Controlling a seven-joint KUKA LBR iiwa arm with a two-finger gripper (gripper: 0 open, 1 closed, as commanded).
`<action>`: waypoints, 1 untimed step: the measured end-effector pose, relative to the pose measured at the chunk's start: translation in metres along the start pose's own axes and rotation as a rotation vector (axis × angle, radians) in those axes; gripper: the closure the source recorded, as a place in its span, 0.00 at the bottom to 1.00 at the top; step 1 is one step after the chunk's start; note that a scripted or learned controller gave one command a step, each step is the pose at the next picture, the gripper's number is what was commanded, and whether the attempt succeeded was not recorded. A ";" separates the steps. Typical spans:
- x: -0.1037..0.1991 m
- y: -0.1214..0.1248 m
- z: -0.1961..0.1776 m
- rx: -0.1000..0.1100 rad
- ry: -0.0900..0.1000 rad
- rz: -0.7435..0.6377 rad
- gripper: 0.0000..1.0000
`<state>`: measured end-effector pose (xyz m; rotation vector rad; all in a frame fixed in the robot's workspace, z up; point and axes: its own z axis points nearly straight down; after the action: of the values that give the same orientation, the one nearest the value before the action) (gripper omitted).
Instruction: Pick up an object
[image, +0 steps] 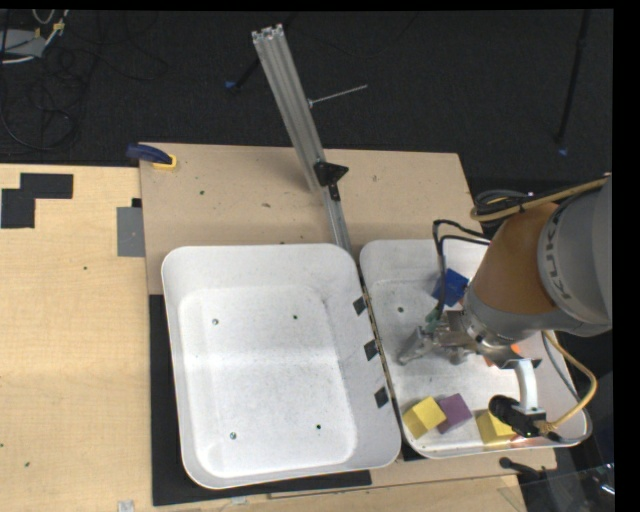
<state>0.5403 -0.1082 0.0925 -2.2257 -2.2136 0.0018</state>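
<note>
My gripper is low inside the right bin, near its left wall and about mid-depth, with the grey and orange arm coming in from the right. A blue object lies just behind the wrist, partly hidden by it. A small green thing shows right beside the gripper's body. At the front of the bin lie a yellow block and a purple block touching each other, and another yellow block to their right. I see nothing held.
The left bin stands beside the right one, separated by a rim with black clips. An aluminium rail slants up from behind the bins. A small reddish bit shows under the arm.
</note>
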 end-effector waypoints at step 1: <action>-0.002 -0.001 -0.010 0.001 0.002 0.008 1.00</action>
<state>0.5398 -0.1098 0.1026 -2.2331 -2.2032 0.0009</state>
